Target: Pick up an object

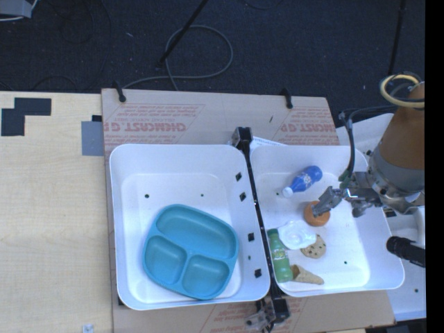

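Item: my claw (329, 202), grip state unreadable, over orange toy (317, 216). Risk: it skids toward blue bottle (304, 180).

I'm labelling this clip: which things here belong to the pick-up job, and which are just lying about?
Job:
hand
orange round object under it

Lying about:
blue bottle
green bottle
cookie
white lid
cone-shaped piece
blue divided tray
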